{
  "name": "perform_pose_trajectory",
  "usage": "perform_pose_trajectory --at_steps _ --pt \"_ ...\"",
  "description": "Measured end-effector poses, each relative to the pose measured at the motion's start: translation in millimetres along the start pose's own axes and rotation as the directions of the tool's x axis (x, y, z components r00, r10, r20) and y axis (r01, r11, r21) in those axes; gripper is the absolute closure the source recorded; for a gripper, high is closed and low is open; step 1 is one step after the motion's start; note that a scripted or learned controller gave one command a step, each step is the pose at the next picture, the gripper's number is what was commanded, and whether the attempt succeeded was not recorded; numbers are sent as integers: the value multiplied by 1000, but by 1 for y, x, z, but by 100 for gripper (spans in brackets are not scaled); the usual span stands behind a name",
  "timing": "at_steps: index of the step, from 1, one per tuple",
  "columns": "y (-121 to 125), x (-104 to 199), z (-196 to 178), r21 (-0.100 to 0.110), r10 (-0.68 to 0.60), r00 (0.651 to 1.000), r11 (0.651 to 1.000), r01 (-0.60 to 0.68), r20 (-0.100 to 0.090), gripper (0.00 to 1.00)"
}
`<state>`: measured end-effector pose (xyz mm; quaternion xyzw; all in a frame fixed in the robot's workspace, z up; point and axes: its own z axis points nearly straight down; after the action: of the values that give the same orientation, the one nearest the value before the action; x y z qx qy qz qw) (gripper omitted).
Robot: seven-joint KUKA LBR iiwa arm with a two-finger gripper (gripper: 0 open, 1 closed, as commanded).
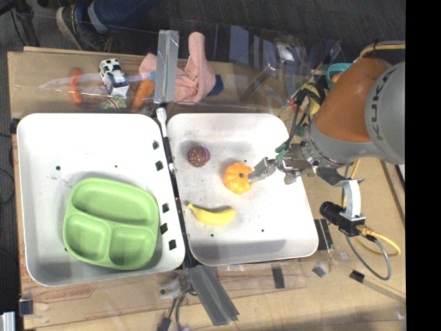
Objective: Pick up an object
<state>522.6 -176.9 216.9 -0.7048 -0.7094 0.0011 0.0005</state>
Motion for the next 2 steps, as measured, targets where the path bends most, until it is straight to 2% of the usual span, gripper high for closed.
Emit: perform_pose_trajectory --at_steps 1,2 --pt "63 58 93 -5 -8 1000 1000 8 1 0" --pt "116 32 126 1 -71 997 997 71 -2 0"
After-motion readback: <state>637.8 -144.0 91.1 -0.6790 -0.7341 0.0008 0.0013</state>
